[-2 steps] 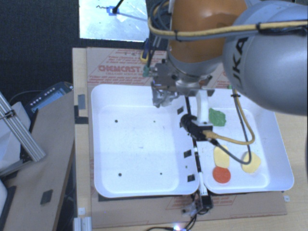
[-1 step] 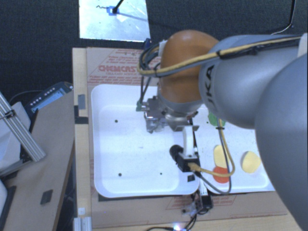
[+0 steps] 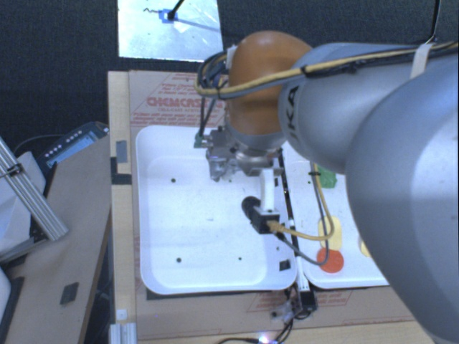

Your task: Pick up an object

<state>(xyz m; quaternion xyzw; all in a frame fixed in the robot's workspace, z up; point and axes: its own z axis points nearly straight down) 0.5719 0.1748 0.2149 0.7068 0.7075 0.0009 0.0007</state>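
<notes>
Tabletop (image 3: pixel 79 213): light wooden surface, seen at a slant.
Cardboard sheet (image 3: pixel 168 95): flat on the tabletop, red print, lying under both bins.
Left bin (image 3: pixel 154 213): shallow, white, on the cardboard.
Right bin (image 3: pixel 344 278): shallow, white, touching the left bin's side; largely hidden by the arm.

Arm (image 3: pixel 373 113): grey, with an orange band (image 3: pixel 262 84) above the wrist. Both bins (image 3: pixel 165 221) white, the left dotted with small dark specks. Green object (image 3: pixel 326 178), yellow object (image 3: pixel 330 228) and orange-red disc (image 3: pixel 331 261) in right bin. Cardboard (image 3: pixel 168 99) tan, red lettering.
</notes>
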